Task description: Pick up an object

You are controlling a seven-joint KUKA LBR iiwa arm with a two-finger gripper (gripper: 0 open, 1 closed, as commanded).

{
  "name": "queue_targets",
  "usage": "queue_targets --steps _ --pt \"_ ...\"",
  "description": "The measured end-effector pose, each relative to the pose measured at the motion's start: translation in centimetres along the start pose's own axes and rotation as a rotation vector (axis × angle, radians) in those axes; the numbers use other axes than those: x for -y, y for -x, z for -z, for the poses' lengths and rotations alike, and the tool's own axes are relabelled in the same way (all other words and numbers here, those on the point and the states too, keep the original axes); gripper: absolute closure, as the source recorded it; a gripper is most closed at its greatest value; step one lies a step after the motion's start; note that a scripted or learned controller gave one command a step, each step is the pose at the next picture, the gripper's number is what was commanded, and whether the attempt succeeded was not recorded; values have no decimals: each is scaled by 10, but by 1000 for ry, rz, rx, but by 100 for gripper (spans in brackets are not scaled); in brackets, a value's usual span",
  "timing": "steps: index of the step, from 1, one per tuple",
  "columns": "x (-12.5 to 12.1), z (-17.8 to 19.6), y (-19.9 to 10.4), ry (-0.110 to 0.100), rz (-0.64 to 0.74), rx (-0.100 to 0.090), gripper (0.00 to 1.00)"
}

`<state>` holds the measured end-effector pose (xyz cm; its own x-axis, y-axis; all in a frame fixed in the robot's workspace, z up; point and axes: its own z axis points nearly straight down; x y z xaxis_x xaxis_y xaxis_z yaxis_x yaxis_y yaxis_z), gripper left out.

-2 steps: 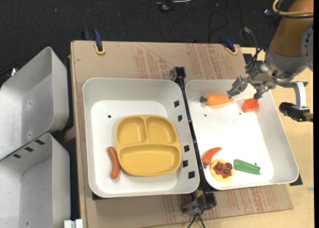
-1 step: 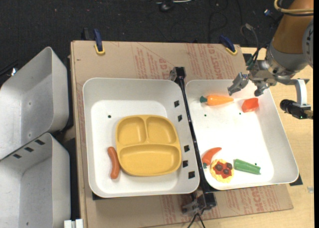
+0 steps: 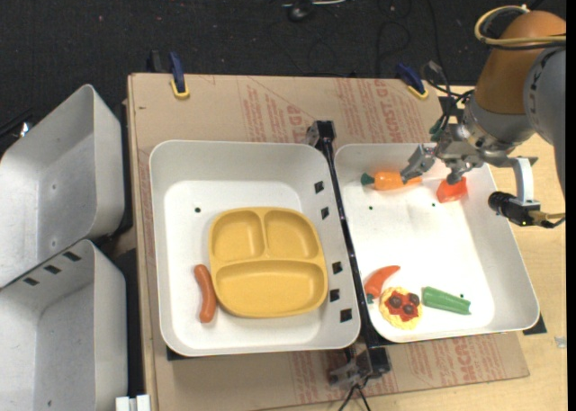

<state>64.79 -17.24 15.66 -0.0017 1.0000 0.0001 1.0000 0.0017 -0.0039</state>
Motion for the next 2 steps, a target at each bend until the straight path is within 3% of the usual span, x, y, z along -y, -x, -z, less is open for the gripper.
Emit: queue_targets --steps 1,2 --pt "-5 -61 1 -5 3 -2 0" --pt "-4 -64 1 0 2 0 0"
